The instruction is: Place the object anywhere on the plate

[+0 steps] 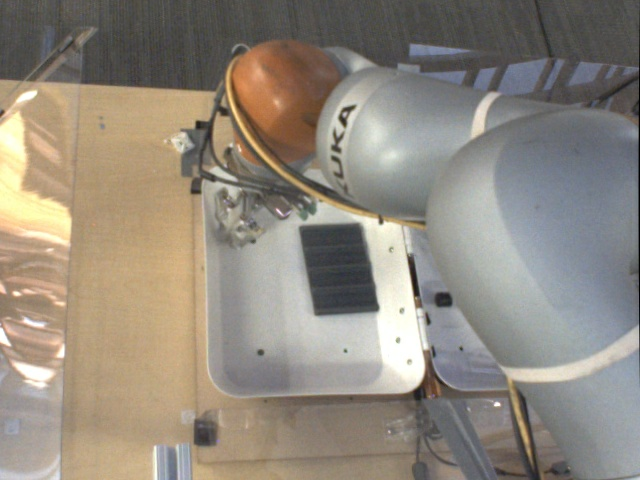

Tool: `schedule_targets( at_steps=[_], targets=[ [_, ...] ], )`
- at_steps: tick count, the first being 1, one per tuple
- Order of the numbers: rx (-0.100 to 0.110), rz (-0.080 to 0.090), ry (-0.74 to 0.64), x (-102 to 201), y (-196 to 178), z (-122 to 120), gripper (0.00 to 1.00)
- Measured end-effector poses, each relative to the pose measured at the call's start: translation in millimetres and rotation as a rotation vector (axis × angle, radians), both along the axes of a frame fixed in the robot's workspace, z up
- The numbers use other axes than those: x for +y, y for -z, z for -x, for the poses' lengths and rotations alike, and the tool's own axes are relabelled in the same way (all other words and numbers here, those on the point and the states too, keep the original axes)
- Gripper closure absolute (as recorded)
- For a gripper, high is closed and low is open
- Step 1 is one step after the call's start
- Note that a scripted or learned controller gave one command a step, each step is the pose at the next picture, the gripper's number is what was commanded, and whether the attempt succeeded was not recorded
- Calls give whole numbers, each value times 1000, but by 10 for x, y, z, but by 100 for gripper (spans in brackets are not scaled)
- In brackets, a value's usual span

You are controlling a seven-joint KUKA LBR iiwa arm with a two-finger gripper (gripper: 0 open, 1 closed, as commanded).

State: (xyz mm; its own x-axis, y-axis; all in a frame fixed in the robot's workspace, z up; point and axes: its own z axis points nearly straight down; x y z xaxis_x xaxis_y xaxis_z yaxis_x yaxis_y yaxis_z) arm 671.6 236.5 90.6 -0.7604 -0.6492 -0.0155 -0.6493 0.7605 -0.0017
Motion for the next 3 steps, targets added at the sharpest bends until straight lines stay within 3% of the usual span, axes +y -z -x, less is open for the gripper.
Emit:
schedule_targets(
  at_steps=[1,2,3],
  targets=[
    [-2,6,-523,-96,-421,11,100],
    [-5,10,-874,-67,-1180,16,100],
    [-4,12,-1407,1,-240,28,100]
  ],
)
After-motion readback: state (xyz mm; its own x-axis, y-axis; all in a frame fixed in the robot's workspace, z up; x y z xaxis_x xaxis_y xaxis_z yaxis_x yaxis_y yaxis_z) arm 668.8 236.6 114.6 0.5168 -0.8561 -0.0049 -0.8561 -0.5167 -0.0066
